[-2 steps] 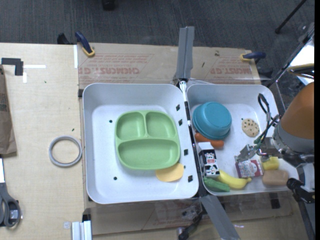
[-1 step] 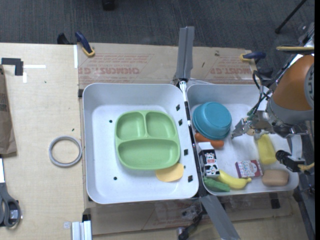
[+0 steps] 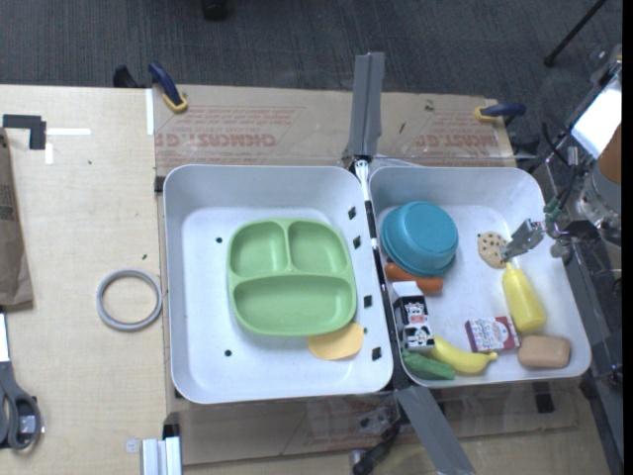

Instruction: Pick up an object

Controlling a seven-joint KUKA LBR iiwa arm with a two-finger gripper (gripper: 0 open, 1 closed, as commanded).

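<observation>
The right bin point(image 3: 465, 181) holds a blue bowl point(image 3: 419, 237) over an orange carrot point(image 3: 420, 283), a speckled cookie point(image 3: 489, 247), a yellow bottle point(image 3: 522, 299), a banana point(image 3: 465, 356), a green vegetable point(image 3: 427, 365), a black-and-white box point(image 3: 414, 323), a red-and-white packet point(image 3: 492, 333) and a tan loaf point(image 3: 544, 351). My gripper point(image 3: 519, 240) reaches in from the right. It hangs just right of the cookie and just above the top of the yellow bottle. I see nothing held in it.
The left bin point(image 3: 188, 265) holds a green divided plate point(image 3: 292, 277) with a yellow disc point(image 3: 337, 343) at its near edge. A grey ring point(image 3: 130, 298) and scissors point(image 3: 18, 414) lie on the bench to the left. A metal divider bar point(image 3: 366, 102) stands behind the bins.
</observation>
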